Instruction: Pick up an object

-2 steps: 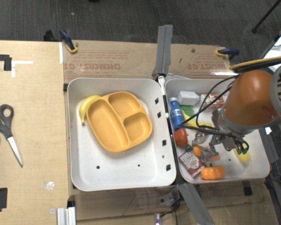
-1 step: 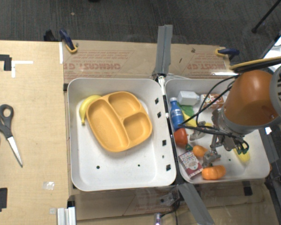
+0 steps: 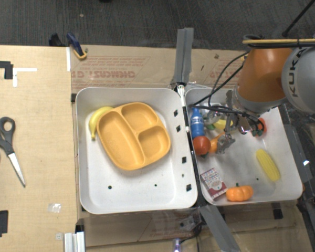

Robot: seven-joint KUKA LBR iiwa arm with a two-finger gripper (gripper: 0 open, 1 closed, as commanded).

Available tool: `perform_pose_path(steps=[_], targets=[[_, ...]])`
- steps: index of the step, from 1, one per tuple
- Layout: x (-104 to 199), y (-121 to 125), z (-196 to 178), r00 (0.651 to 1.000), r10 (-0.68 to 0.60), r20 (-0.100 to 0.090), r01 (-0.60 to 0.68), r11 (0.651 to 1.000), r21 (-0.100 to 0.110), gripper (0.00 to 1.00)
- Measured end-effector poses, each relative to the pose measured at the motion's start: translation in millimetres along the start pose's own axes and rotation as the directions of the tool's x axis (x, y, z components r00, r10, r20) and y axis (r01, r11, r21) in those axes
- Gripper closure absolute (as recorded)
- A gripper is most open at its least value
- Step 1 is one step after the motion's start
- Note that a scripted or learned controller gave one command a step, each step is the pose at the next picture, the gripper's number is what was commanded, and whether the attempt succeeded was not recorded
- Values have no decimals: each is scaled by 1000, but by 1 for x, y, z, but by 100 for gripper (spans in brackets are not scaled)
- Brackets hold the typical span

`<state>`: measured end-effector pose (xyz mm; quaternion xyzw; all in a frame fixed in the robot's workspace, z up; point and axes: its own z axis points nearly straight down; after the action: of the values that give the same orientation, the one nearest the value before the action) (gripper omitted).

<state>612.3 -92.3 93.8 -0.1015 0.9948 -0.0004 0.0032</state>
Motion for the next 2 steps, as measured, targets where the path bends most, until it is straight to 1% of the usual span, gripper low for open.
perform_pose_path(steps=[1, 2], targets=[[20, -2, 1, 996, 87, -3, -87, 996, -1, 0], [32, 6, 1, 992, 124, -4, -124, 992, -1, 0]])
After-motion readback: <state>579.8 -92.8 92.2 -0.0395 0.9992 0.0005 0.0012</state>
